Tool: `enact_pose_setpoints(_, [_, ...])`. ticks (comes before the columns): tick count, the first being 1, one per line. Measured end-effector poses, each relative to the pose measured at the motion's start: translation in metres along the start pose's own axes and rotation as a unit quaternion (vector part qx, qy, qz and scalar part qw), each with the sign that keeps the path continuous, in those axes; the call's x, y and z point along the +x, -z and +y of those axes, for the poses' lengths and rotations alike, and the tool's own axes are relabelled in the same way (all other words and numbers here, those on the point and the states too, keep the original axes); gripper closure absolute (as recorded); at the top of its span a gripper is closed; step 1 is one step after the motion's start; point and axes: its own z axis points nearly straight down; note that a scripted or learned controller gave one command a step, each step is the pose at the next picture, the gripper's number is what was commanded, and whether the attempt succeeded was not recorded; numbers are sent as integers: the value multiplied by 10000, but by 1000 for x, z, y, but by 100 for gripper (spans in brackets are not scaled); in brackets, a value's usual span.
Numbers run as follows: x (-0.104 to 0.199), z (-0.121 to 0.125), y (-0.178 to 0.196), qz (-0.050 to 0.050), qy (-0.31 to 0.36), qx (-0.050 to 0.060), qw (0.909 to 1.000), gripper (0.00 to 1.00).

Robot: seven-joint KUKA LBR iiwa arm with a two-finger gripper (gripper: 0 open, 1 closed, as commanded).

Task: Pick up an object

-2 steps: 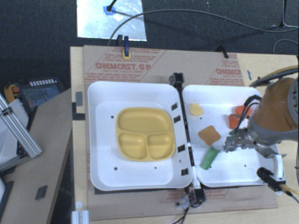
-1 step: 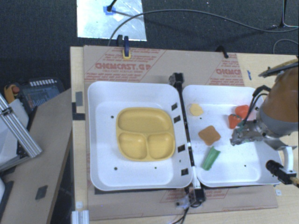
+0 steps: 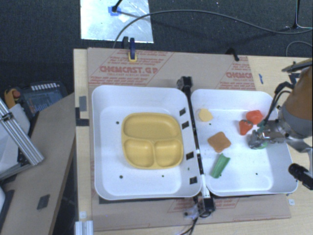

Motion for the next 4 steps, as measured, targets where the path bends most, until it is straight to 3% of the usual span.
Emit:
enact_pose_setpoints(1, [0,2,51,-3,5,-11,10000,100])
enact_pose_setpoints(2, [63,10,44,21,37,16,10000,100])
enact_pose_setpoints(4, [159,18,28,19,28,26,10000,100])
